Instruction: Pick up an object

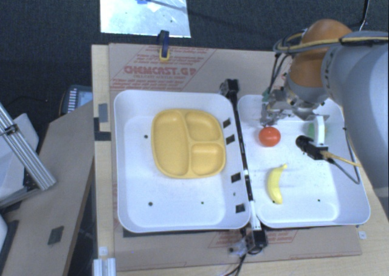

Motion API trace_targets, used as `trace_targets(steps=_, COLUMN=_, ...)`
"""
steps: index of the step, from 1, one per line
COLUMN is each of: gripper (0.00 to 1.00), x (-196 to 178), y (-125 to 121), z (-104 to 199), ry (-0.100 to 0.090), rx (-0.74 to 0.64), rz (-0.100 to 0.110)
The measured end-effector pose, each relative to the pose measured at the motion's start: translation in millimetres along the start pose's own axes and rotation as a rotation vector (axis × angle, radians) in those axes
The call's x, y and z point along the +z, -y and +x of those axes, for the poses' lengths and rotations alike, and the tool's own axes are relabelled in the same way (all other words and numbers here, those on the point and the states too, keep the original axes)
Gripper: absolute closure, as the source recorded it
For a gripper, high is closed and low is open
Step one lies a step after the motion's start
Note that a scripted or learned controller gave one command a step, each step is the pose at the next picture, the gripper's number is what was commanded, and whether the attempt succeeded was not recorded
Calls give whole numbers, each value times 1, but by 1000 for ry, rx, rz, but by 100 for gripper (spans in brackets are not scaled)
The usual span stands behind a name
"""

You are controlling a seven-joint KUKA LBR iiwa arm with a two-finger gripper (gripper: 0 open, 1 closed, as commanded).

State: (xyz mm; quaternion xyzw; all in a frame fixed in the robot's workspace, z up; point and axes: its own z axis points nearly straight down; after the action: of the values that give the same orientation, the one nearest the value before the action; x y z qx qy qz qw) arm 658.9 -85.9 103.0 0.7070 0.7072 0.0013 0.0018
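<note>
Grey arm's pincer (268, 118) seemingly just above tomato (269, 136).

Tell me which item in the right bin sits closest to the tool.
The round red tomato, directly below the tool; the banana lies farther toward the front.

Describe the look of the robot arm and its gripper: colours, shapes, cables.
The arm is thick and rounded, with a smooth grey shell and a bulbous orange band above the wrist. Thin cables, one yellowish, loop around that orange section and run down towards the gripper, a small metallic grey assembly with dark parts. No markings are legible.
</note>
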Motion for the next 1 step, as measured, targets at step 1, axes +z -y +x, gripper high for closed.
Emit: trace_targets(steps=1, gripper=100, x=-64, y=-7, z=-3, ry=0, rx=-3, rz=-4)
